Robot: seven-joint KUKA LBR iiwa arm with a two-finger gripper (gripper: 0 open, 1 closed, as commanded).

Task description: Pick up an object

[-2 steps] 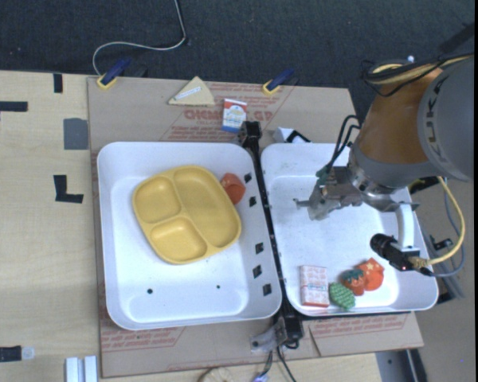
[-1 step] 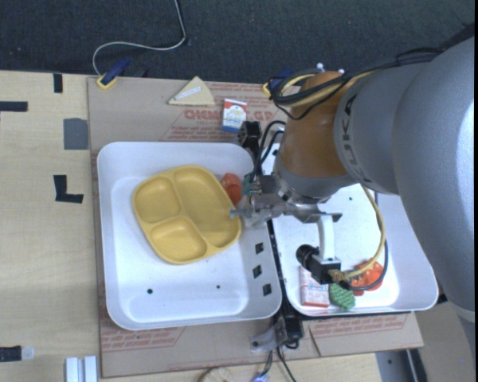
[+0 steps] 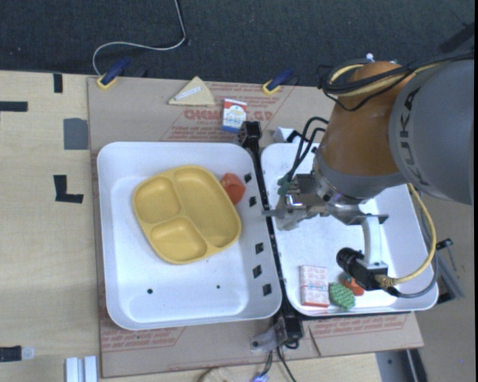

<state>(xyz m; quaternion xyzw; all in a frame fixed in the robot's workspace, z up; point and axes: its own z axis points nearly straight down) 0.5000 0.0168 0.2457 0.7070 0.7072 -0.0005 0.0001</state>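
Two white bins side by side. Left bin (image 3: 119,293): one yellow three-compartment plate (image 3: 186,212), one small red object (image 3: 233,187) touching plate's right edge. Right bin (image 3: 406,213): one pink-white packet (image 3: 313,285), one green object (image 3: 342,294) just beside it, near front wall. Gripper (image 3: 291,205) over right bin's left side.

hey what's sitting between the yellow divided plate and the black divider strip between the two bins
In the camera view, a small red-orange object lies between the yellow plate and the black divider, touching the plate's right edge.
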